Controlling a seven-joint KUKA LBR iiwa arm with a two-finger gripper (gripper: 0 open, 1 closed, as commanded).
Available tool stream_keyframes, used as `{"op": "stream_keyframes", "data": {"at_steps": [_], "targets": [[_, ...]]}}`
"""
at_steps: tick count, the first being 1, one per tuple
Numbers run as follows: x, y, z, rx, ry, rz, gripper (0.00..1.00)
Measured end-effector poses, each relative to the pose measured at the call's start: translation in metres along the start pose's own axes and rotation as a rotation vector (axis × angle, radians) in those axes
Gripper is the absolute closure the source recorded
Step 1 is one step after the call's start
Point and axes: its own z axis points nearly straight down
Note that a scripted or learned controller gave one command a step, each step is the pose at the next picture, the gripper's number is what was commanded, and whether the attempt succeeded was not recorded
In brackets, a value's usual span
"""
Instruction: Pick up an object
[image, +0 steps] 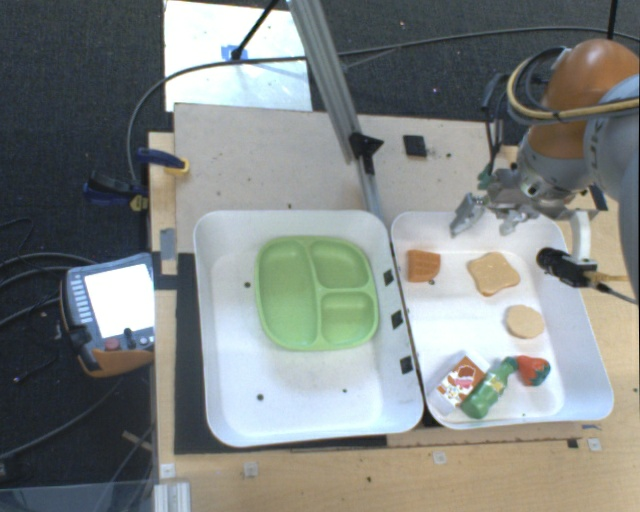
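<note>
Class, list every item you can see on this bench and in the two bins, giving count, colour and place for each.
Divided plate: 1, green, left bin.
Toast slice: 1, tan, right bin, upper middle.
Orange-brown piece: 1, right bin, upper left.
Round biscuit: 1, beige, right bin, right side.
Small carton: 1, white and red, right bin, front.
Bottle: 1, green, beside carton.
Strawberry: 1, red, front right.
Bins: 2, white, side by side.
Gripper: 1, grey, open, over right bin's back edge.

Arm (585, 95) — cut off at right edge.
</note>
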Motion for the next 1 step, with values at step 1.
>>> {"op": "stream_keyframes", "data": {"at_steps": [1], "targets": [[0.0060,-0.0023,0.0611,0.005,0.000,-0.002,0.00]]}}
